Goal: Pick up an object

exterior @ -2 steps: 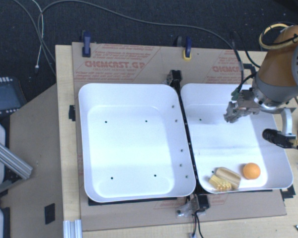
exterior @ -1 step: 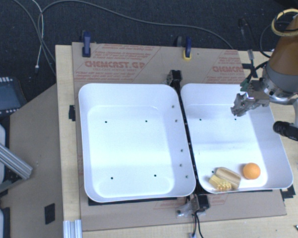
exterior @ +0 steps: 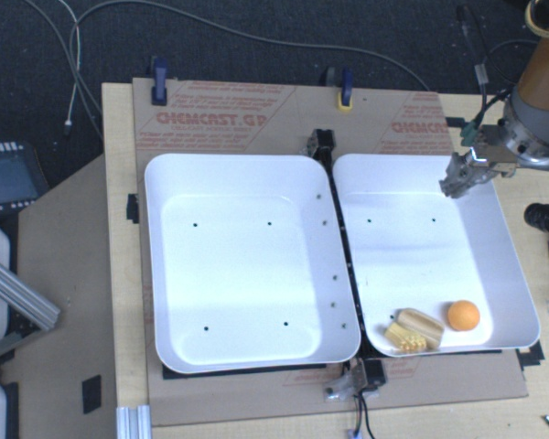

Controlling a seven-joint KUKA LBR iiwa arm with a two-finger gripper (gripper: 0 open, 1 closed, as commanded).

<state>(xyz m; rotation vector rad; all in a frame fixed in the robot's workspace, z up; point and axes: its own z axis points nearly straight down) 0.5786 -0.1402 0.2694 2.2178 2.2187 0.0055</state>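
The end effector (exterior: 459, 179) hangs over the far right corner of the right bin (exterior: 494, 236), and whether its fingers are spread or closed cannot be told from this angle; nothing is seen between them. Well apart from it, at the near edge of the same bin, an orange ball (exterior: 463, 315) lies just beside a tan and yellow corn-cob-like object (exterior: 414, 329). The left bin (exterior: 165, 245) sits alongside on the counter (exterior: 123, 154).

Bins (exterior: 238, 176) glossy white plastic (smooth); bench (exterior: 119, 245) matt wood.
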